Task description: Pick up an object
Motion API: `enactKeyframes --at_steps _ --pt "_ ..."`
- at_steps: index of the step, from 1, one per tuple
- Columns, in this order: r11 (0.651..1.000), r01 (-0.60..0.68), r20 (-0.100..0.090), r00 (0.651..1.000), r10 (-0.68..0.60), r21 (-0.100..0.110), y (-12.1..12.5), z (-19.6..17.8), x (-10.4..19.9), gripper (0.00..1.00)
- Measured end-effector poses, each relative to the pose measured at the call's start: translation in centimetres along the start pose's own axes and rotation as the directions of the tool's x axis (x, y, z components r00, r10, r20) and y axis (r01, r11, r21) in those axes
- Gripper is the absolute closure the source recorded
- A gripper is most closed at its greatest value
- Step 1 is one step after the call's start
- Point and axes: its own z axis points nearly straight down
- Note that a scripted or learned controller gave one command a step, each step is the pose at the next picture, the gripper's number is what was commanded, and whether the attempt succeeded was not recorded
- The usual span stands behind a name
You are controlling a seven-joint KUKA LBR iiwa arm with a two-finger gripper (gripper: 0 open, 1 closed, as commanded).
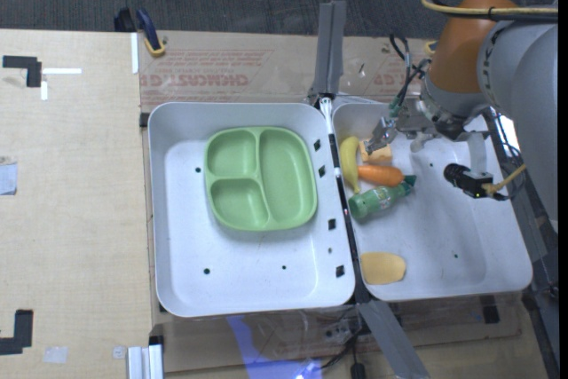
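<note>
In the right bin (448, 235), a small heap lies against the left wall: a yellow banana (348, 161), an orange carrot (380, 176), a green bottle (376, 201) and a pale orange wedge (380, 153). A flat yellow piece (382, 267) lies alone near the bin's front. My gripper (387, 132) hangs low at the bin's back left, just above and behind the wedge and the banana's top end. Nothing shows between its tips.
The left bin (177, 226) holds a green divided plate (261, 178). A grey divider post (329, 49) rises behind the seam between the bins. A black cable plug (465, 179) dangles from the arm over the right bin's back right.
</note>
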Motion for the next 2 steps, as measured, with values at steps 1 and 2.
enactKeyframes --at_steps 1,2 --pt "0.998 0.068 -0.003 0.998 -0.068 0.005 -3.6 1.1 -1.2 0.0" --pt "0.96 0.279 -0.004 0.96 -0.279 0.005 -7.5 1.1 1.6 0.0"
